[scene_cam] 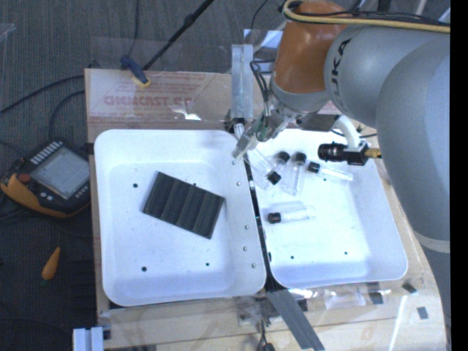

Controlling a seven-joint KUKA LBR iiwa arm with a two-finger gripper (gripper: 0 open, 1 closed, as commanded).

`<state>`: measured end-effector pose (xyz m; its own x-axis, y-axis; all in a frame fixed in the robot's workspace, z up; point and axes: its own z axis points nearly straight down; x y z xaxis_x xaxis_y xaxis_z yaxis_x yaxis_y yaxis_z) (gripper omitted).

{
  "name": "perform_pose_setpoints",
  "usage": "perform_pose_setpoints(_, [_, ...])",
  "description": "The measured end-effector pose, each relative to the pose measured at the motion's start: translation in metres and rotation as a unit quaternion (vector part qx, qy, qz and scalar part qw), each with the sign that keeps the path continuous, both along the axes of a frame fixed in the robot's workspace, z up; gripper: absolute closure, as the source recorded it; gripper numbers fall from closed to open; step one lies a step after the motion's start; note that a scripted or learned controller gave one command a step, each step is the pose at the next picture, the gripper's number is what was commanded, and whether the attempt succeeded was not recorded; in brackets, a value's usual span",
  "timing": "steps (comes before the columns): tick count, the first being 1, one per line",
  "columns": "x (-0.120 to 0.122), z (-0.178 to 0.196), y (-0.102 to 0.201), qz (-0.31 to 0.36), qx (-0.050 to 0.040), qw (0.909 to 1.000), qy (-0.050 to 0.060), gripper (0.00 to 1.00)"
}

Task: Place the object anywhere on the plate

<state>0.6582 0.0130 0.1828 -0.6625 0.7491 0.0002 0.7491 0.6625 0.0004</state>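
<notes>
Gripper (247, 139) upper centre above bin rims (253, 210), grip state unreadable. Slim vials (289, 168) centre-right may roll or slip, missing plate (183, 205) centre-left.

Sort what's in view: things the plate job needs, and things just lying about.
Job:
- dark ridged plate, in the left bin
- capped vials, in the right bin
- gripper

Lying about:
- control pendant
- orange-handled tool
- cardboard sheet
- blue clamp
</notes>
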Motion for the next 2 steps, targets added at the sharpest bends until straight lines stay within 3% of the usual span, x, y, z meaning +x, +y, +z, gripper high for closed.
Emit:
perform_pose_setpoints(1, [-0.017, 0.156, 0.059, 0.006, -0.0007, 1.0, -0.001, 1.0])
perform_pose_setpoints(2, [-0.029, 0.139, 0.139, 0.029, -0.0006, 0.9996, 0.001, 1.0])
